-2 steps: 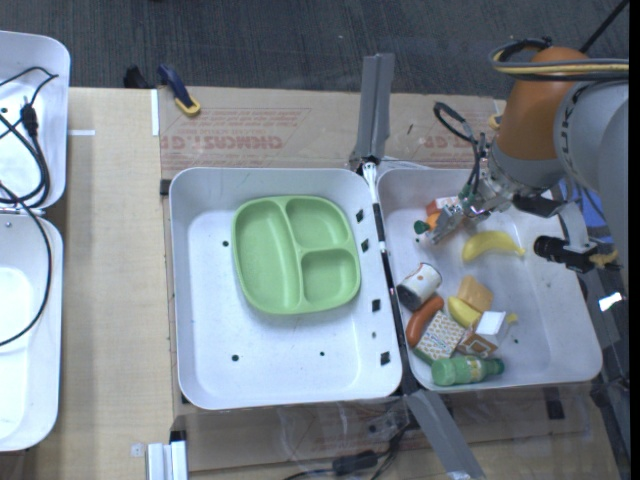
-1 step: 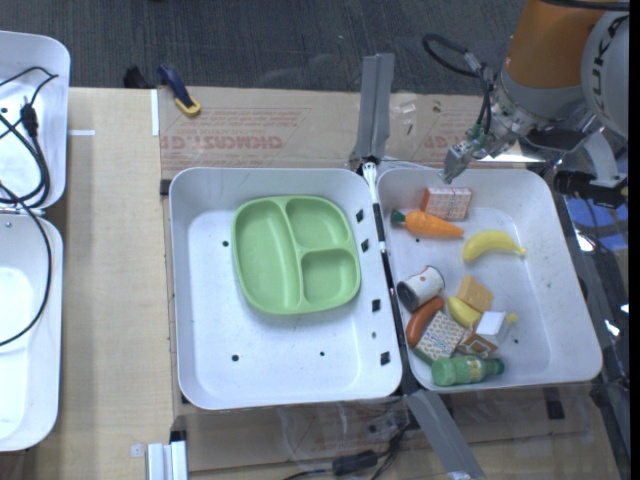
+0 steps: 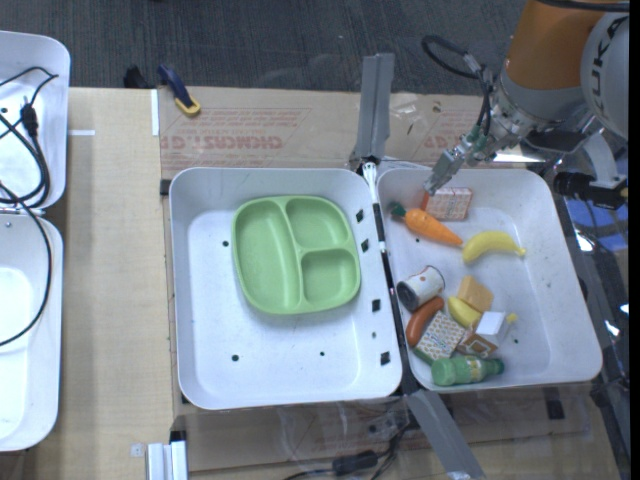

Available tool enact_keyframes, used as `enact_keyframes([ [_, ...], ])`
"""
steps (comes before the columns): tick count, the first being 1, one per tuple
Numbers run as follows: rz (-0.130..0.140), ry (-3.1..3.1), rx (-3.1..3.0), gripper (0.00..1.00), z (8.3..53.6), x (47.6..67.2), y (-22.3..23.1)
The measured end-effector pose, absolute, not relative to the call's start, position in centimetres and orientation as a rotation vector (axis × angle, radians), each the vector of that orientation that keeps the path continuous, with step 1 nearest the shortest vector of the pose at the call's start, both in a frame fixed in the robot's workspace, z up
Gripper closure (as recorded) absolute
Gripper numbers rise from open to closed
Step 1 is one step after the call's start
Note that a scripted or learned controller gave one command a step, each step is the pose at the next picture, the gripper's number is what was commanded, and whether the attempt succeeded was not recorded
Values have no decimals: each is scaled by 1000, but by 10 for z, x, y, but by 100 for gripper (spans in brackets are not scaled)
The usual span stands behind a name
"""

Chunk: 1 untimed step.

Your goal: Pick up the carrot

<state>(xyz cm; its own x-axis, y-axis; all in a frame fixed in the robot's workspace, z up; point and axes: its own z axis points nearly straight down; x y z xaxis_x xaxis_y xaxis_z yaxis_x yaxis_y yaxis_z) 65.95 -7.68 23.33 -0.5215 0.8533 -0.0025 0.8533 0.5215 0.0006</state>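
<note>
Carrot [image 3: 434,226] lies in right bin [image 3: 570,268]; fingers [image 3: 441,175] above it, state unclear.

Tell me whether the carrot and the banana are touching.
Apart. The camera view shows bare white bin floor between the carrot tip and the banana.

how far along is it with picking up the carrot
Done so far: the gripper is over the right white bin, near its far left corner, just above the orange carrot with a green top. In hand: nothing visible; the carrot lies on the bin floor beside a small patterned box. Left: lowering onto the carrot, grasping and lifting it.
</note>
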Motion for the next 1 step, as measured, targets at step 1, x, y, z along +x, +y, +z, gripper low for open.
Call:
enact_keyframes([
  [1, -2, 2773, 1479, 0, 191, 609, -24],
])
